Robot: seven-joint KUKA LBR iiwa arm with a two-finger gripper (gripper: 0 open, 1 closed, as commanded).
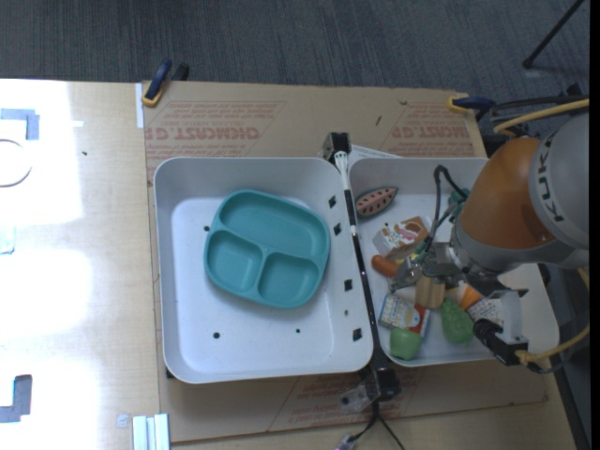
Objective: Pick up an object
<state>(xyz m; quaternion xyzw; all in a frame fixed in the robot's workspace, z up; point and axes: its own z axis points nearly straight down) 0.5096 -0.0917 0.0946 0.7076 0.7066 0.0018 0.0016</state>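
My gripper (419,272) hangs low over the middle of the right bin (375,165), among a pile of small things. A tan block (430,293) lies right under it and an orange carrot-like piece (383,265) sits just to its left. A printed packet (403,234) lies just behind it. Near the front are a red-and-white packet (403,315), a green cup (405,344) and a green lump (457,323). A brown oval piece (377,200) lies apart at the back of the bin. The arm's orange band (506,204) hides the bin's right side.
The left bin (178,279) holds a teal divided plate (268,248). Both bins rest on a cardboard sheet (244,125) on the bench. A dividing wall (352,242) runs between the bins, and cables (525,354) trail by the arm at the right.
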